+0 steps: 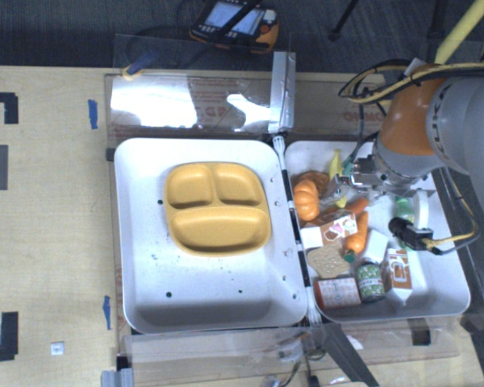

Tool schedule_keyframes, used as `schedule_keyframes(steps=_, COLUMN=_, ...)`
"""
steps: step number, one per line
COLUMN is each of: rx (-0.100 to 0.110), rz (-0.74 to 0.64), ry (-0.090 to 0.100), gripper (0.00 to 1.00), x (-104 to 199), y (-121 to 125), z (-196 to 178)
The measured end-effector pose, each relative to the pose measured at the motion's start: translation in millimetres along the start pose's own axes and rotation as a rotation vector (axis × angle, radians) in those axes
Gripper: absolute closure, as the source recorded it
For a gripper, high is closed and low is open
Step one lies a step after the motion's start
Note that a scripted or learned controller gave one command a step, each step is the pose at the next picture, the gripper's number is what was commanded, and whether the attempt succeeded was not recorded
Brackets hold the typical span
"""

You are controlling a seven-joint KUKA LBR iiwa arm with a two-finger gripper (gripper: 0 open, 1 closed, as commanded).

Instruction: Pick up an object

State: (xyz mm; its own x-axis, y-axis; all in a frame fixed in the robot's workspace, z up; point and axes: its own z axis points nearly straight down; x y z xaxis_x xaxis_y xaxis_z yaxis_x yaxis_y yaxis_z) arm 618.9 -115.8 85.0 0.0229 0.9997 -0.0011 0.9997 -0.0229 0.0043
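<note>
The right bin holds a heap of small toy groceries. Among them are an orange pumpkin, a carrot, a yellow banana, a white carton with a red picture and a brown slice of bread. My gripper reaches down from the right into the upper middle of this bin. It sits just right of the pumpkin and above the carrot and the white carton. Its tips are lost among the objects.
The left bin carries a yellow divided plate. At the right bin's front lie a red-labelled can, a green jar and an orange-and-white carton. A green item lies under the wrist. Cables trail from the arm.
</note>
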Motion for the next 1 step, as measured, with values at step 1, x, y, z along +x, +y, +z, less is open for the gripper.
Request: schedule_keyframes(steps=1, rx=-0.001, rz=0.003, ry=0.000, gripper=1.00, x=-1.8, y=1.3, z=-7.9)
